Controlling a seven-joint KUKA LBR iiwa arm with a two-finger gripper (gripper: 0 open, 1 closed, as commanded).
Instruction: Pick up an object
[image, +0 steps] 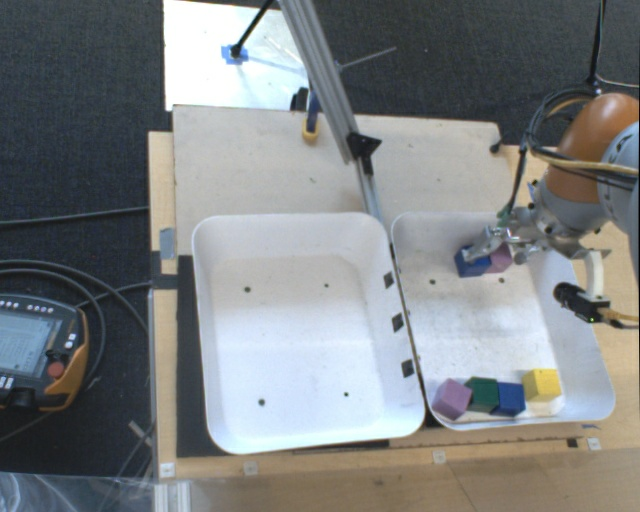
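**Tool at the upper blocks in the right bin**

We see the grey arm with its orange band (590, 140) reaching in from the right, its tool (497, 245) low over the upper part of the shallow white right-hand bin (480, 320). A small blue block (468, 263) and a small pink-purple block (499, 260) sit right at the tool's tip, touching each other. Whether either block sits between the fingers, or how wide the tool stands, we cannot tell from this angle.

Along the bin's near edge lie four more blocks in a row: a purple cube (452, 397), a green cube (483, 391), a second blue cube (510, 398) and a yellow cube (542, 384). The shallow white left-hand bin (290, 330) sits beside it on the surface.

We judge the grasp itself to be in hand. The next move calls for a firm close on one block, then a straight lift to prove the hold.
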